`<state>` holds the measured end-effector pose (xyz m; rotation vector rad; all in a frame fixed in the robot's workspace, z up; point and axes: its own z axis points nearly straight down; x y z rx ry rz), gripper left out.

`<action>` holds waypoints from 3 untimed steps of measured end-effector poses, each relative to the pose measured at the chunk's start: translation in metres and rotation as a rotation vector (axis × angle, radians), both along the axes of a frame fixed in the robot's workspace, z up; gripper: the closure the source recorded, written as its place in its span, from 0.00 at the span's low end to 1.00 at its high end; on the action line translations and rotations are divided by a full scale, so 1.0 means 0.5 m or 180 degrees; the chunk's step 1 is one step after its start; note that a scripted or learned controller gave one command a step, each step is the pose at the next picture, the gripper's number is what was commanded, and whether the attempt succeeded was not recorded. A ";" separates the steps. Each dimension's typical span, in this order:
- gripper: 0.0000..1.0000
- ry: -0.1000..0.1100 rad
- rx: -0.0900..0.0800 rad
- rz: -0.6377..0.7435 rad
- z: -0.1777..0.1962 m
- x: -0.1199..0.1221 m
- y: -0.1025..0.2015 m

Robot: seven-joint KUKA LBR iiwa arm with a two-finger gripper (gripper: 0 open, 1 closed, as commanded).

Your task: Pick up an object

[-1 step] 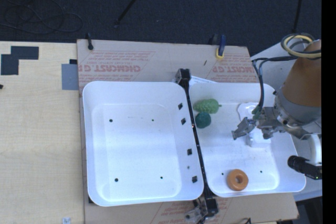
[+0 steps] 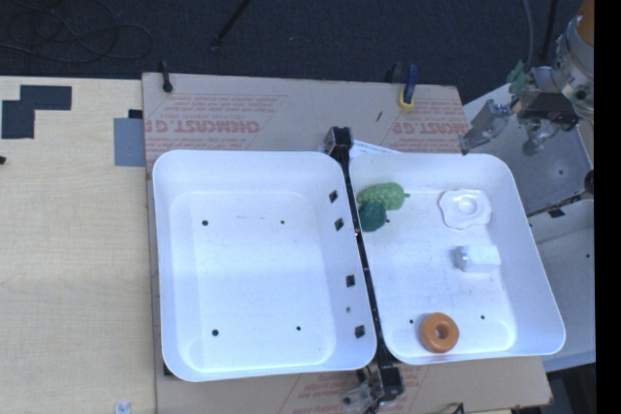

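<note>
The right bin (image 2: 529,238) holds several objects. A light green bumpy piece (image 2: 384,195) lies at its far left, with a dark teal piece (image 2: 373,216) touching it just in front. A white round, egg-like item (image 2: 463,207) sits toward the back right. A small white block (image 2: 475,257) lies in front of it. An orange ring (image 2: 440,332) rests near the front wall. My gripper (image 2: 500,143) hangs above the bin's back right corner, off to the right of the objects. It is open, with nothing between its fingers.
The left bin (image 2: 170,208) adjoins the right one along a black divider strip (image 2: 351,247). Both stand on a cardboard sheet (image 2: 291,111) clamped at the back. A pale wooden bench top (image 2: 68,257) extends left. Cables and a stand leg lie on the dark floor behind.
</note>
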<state>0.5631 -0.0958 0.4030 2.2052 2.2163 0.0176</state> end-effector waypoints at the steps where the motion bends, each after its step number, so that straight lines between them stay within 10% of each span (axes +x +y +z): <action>1: 0.00 0.0127 0.0021 -0.0015 -0.450 -0.042 0.037; 2: 0.00 0.0053 0.0004 -0.0001 -0.559 0.168 0.010; 3: 0.00 0.0078 0.0011 -0.0007 -0.636 0.159 0.023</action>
